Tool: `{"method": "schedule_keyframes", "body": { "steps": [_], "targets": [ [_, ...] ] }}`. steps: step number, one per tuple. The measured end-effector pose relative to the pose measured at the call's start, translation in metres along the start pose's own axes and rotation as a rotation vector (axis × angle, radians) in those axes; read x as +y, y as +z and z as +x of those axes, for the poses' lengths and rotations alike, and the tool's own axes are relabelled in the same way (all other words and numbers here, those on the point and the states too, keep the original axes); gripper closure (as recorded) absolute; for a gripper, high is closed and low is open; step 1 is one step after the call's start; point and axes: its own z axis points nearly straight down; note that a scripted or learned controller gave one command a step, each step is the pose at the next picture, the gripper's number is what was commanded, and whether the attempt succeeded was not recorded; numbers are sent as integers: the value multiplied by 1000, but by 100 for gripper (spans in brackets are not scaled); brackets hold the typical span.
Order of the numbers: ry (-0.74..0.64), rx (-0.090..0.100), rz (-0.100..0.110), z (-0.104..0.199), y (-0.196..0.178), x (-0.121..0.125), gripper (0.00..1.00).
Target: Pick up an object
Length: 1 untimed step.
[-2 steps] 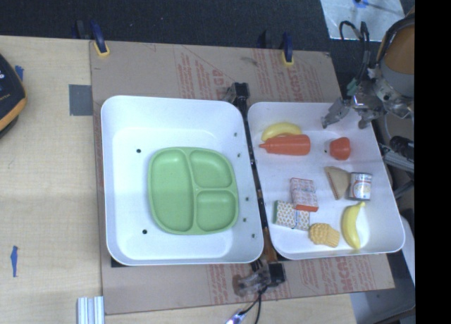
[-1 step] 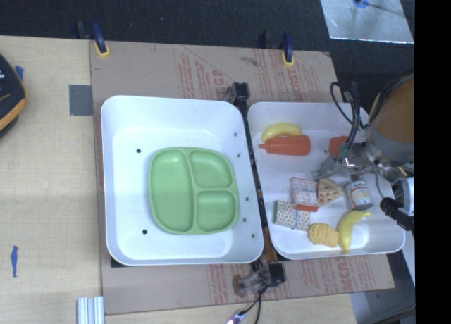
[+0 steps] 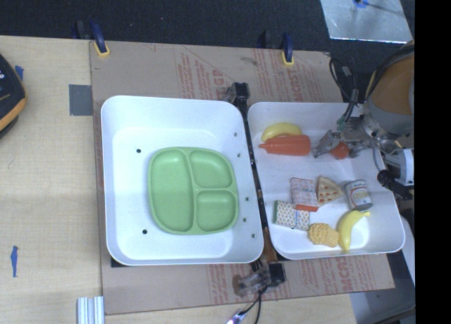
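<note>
Gripper (image 3: 330, 148) over right bin (image 3: 394, 245), near carrot (image 3: 285, 146).

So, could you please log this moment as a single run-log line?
claw: in right bin, far end | nearest: carrot, small red item | held: unclear | tray: left bin

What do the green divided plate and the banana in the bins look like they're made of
Green divided plate: likely moulded plastic; even pale colour, soft matt sheen, smooth rounded compartment ridges.
Banana: probably plastic toy food; uniform yellow, slight gloss, though a real one can't be ruled out at this size.
</note>
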Motion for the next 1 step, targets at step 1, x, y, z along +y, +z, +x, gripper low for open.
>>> {"method": "schedule_keyframes", "body": {
  "steps": [1],
  "targets": [
    [-1, 0, 1, 0, 0, 39, 0]
  ]
}}
